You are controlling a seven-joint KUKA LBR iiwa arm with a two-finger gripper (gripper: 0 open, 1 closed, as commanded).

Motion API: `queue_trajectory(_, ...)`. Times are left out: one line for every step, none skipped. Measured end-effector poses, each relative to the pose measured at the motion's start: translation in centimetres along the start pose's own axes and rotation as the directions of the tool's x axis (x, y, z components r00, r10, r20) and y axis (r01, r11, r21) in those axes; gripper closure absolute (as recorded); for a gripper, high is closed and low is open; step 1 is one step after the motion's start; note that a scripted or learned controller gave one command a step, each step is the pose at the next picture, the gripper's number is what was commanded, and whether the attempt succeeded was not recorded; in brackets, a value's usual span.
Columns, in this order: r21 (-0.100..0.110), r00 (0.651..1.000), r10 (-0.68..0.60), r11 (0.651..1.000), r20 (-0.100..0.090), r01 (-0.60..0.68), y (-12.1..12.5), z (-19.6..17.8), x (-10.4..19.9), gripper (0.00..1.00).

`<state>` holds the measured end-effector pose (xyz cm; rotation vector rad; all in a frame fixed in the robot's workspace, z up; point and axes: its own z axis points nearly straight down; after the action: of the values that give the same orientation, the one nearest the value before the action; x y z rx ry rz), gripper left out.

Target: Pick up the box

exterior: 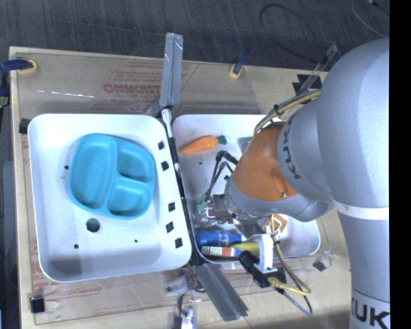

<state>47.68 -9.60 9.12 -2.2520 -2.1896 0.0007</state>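
A blue box (215, 238) with a red and white side lies at the front left corner of the right bin (192, 125). My gripper (209, 211) reaches down just behind the box, close to the bin's left wall. The grey and orange wrist covers the middle of this bin and hides whatever lies beneath it. I cannot make out anything held by the gripper.
An orange carrot (198, 144) lies at the back left of the right bin. The left bin (48, 252) holds a light blue divided plate (111, 175) and a small dark round thing (92, 225). A ridge with black clips (171, 184) separates the bins.
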Motion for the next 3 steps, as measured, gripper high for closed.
queue_trajectory(0.002,0.978,0.207,0.978,-0.001,-0.207,0.4,-10.0,6.0,1.0)
queue_trajectory(0.003,0.891,0.455,0.891,-0.001,-0.455,-0.3,-10.0,10.9,1.0)
queue_trajectory(0.008,0.894,0.448,0.894,0.001,-0.448,-0.3,-10.8,11.0,1.0)
